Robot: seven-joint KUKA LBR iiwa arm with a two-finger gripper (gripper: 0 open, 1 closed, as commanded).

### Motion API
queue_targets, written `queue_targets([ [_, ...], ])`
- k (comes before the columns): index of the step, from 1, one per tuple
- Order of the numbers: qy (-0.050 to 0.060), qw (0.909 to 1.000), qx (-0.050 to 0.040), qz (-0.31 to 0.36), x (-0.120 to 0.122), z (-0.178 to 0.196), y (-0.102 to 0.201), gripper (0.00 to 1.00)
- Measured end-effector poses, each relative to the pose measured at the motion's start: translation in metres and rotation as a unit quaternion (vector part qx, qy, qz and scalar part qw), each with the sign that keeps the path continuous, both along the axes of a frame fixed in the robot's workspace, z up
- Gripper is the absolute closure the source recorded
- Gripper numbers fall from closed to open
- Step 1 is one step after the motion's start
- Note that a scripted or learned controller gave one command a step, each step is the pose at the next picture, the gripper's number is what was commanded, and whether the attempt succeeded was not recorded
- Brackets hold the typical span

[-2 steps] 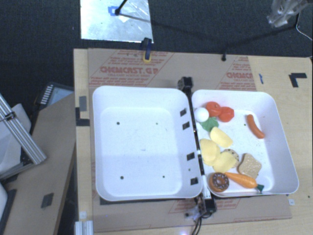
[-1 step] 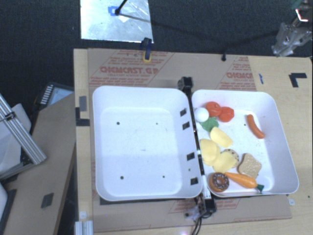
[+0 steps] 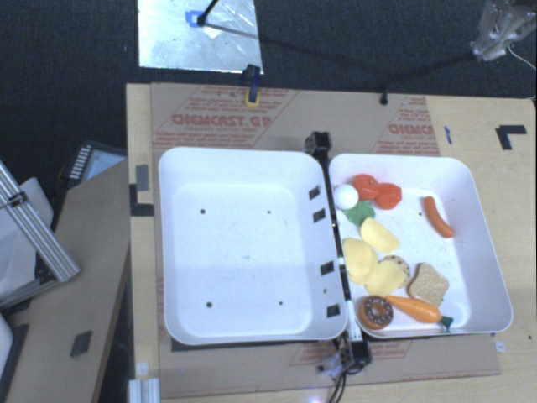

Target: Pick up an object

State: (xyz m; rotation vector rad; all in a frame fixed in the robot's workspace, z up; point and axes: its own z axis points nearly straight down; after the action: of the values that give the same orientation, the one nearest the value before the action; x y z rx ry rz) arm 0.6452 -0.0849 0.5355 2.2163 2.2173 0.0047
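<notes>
A dark floor is surrounding the counter [image 3: 210, 112], which is carrying two white bins side by side. The left bin [image 3: 243, 242] is lying bare, while the right bin [image 3: 478, 225] is holding toy food: a sausage [image 3: 438, 217], a carrot [image 3: 413, 309], a donut [image 3: 375, 311], a bread slice [image 3: 429, 285] and an egg [image 3: 346, 196]. The gripper [image 3: 503, 25] is hovering at the top right, well apart from both bins; its state I cannot tell. Judging by this, the picking is not yet begun.
</notes>
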Motion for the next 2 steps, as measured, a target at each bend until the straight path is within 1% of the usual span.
queue_targets([
  [1, 0.001, 1.0000, 0.0000, -0.001, 0.024, 0.000, -0.032, 1.00],
  [2, 0.002, 1.0000, 0.0014, 0.002, -0.015, 0.000, -0.019, 1.00],
])
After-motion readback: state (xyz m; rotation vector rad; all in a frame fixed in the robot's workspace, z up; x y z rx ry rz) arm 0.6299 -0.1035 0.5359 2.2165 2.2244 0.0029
